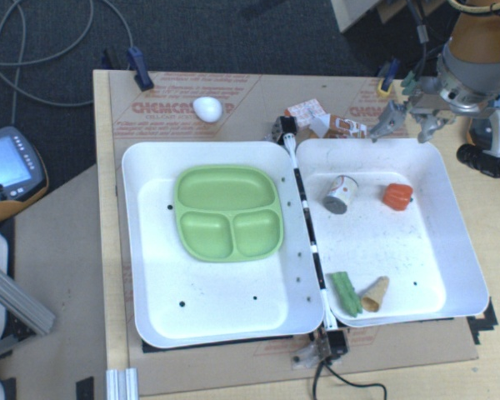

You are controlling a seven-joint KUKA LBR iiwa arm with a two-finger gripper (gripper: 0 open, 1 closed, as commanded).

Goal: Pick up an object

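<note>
Camera view looks down on two white bins side by side, and the gripper [408, 117] hangs above the far rim of the right bin [450, 223] with its two fingers spread apart and nothing between them.

Four small things lie in the right bin. An orange toy [397, 196], rounded and glossy, sits toward the far right; it looks like light hard plastic, and its curved skin may slip unless the fingers close across its widest part. Just left of it a small grey cup [340, 195] lies tipped on its side, stiff and thin-walled, best taken across the body and not by the rim. At the near edge, a green block [345, 292] lies beside a tan cone [374, 293], close together or touching. The cone tapers, so a grip on its narrow end would likely squeeze it out.

The left bin [150, 290] holds a pale green divided plate [229, 212], smooth, flat and broad, a poor fit for narrow fingers. The orange toy lies nearest the gripper and stands clear of its neighbours.
</note>
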